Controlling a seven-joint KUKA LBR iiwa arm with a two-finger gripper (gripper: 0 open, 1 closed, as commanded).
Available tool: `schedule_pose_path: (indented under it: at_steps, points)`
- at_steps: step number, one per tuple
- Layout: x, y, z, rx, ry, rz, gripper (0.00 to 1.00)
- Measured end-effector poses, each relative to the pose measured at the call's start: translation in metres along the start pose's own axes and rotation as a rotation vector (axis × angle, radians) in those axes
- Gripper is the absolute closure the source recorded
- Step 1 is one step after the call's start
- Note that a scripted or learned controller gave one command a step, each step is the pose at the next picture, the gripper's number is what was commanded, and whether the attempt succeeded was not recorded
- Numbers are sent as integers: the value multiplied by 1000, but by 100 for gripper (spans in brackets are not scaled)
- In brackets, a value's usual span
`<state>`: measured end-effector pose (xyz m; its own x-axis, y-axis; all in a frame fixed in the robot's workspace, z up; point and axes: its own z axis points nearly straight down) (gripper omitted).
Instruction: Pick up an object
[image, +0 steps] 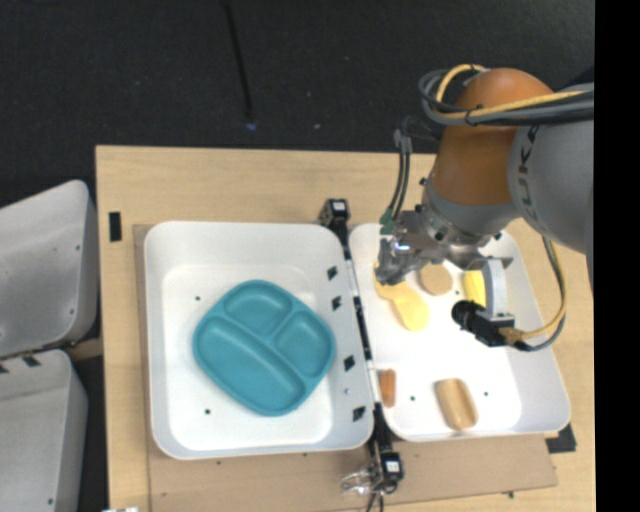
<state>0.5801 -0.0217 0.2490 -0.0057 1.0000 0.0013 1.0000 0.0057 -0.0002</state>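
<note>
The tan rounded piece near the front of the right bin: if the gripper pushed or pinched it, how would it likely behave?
The tan piece has rounded ends and a smooth surface, so it would probably roll or slide on the bin floor when nudged. It looks small and solid, likely light and stiff. Its curved sides may squirt out of a pinch.

Teal tray (263, 346), white bins (165, 300), yellow piece (408, 307), tan block (457, 403), perhaps orange-brown stub (387, 387).
</note>
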Motion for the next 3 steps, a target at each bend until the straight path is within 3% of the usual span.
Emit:
schedule_pose_path:
  at_steps: [2,3]
  points:
    - [100,-36,-9,2,1,-2,100]
    - [97,-35,-9,0,-1,5,0]
